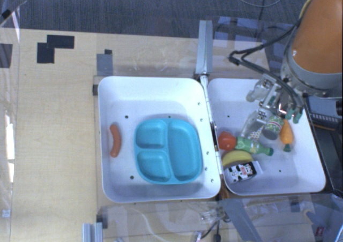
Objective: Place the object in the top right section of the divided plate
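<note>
1. The worktop [53,128] is pale wood, with wide bare room left of the bins and dark carpet beyond its far edge.
2. The left bin [155,88] holds the divided plate [169,150], a blue tray lying a little toward the near-right corner. Open white floor runs along the bin's far wall and its left side.
3. The right bin [305,174] touches the left one along a shared rim. Its near-right corner and far-left part are bare – the toys crowd the middle and the left wall.
4. The arm [319,32] comes in from the right, its big orange and grey body hanging over the right bin's far-right corner, wrist angled down and left.
5. The pincer [257,126] points down into the right bin, just over the green bottle [256,146]; whether its fingers are spread or pressed together cannot be told.
6. The banana [237,157] lies against the bottle's near side, with a black-and-white box [241,172] just in front of it.
7. The sausage [114,140] lies lengthwise, alone, left of the plate and apart from it.
8. The carrot [287,134] sits tilted right of the pincer.
9. The tomato [226,140] sits near the shared rim – beside the bottle.
</note>
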`<action>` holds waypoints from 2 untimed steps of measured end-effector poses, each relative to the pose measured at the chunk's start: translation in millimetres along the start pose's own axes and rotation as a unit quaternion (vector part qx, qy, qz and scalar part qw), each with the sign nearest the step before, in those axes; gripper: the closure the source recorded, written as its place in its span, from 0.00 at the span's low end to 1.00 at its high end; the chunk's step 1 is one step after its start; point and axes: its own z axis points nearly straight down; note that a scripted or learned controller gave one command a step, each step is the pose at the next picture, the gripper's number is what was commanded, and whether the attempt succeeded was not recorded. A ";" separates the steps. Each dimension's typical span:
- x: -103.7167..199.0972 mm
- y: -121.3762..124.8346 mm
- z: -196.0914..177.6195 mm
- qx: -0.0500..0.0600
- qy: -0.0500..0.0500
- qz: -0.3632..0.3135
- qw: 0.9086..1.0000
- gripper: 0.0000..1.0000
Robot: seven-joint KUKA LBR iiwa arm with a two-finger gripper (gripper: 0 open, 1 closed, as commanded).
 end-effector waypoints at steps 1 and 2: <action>-2.1 1.7 -12.8 -0.002 -0.006 -0.002 1.000 1.00; -17.8 6.8 -26.0 0.000 0.000 -0.072 0.997 1.00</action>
